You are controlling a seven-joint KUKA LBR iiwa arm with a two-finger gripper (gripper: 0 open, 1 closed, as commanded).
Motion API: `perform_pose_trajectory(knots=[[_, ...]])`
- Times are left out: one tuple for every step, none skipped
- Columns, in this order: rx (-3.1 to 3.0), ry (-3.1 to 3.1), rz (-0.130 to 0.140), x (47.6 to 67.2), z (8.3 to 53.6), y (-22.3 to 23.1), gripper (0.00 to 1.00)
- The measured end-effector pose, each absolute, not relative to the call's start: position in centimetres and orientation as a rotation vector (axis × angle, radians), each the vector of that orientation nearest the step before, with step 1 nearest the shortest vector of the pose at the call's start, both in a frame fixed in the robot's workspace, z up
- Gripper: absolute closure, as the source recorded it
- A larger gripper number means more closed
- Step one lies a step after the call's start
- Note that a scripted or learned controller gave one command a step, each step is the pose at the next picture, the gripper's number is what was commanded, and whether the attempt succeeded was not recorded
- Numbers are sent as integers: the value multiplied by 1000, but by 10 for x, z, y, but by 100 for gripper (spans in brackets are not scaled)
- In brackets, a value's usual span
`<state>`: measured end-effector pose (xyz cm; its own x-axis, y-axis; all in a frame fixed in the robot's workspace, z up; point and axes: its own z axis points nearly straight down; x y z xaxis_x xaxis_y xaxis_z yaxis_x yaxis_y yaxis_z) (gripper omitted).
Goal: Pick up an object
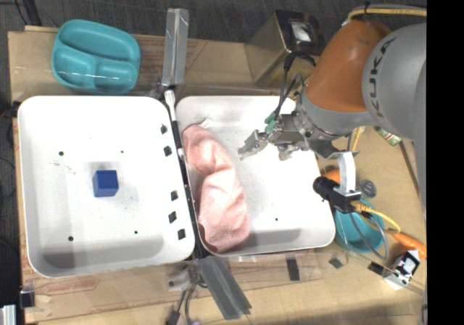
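Hand [250,144] over right bin [304,233], fingers apart, holding nothing. Pink cloth [215,189] lies along that bin's left wall, just left of hand. Blue cube [106,182] mid left bin [43,117].

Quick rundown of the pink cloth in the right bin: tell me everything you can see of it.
The pink cloth looks soft, like terry towel, bunched into a long crumpled heap rather than spread flat. It lies in the right bin, along that bin's left wall, from near the upper left corner down to the lower left corner. Folds show lighter and darker pink. It rests on the bin floor and against the wall. The gripper hangs apart from it, to its upper right.
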<state>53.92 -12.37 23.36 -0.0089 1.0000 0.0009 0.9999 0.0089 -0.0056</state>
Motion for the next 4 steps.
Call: perform_pose_trajectory(knots=[[-2088,-2340,6,567,158,-138,0],[-1994,-2428,-3,571,92,-141,0],[-1879,-2519,-2,536,92,-123,0],[-1789,-2584,0,563,92,-102,0]])
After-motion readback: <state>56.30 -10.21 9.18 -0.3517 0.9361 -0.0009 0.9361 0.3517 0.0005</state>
